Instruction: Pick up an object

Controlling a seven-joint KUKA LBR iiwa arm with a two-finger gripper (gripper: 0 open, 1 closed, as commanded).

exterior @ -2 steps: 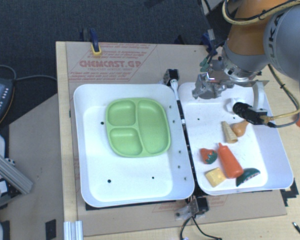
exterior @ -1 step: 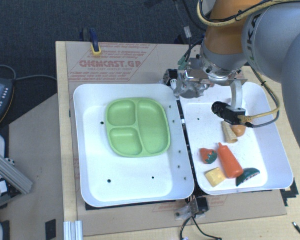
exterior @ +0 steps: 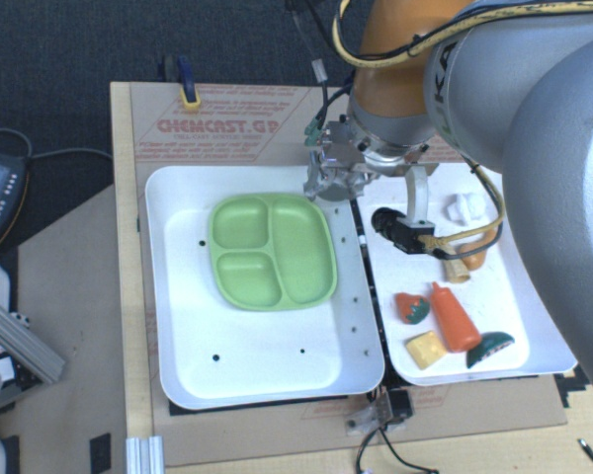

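A: Left bin (exterior: 178, 265)?
B: A green divided plate (exterior: 274, 251). The end effector (exterior: 333, 178) hangs over that bin's far right corner; grip unclear.
A: Right bin (exterior: 534, 314)?
B: Strawberry (exterior: 412, 308), carrot (exterior: 455, 318), yellow block (exterior: 425, 349).

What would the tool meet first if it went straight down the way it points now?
Probably the upper right corner of the green divided plate, or the left bin's right wall beside it. The tool hangs over that spot, but its height is unclear from this slanted view.
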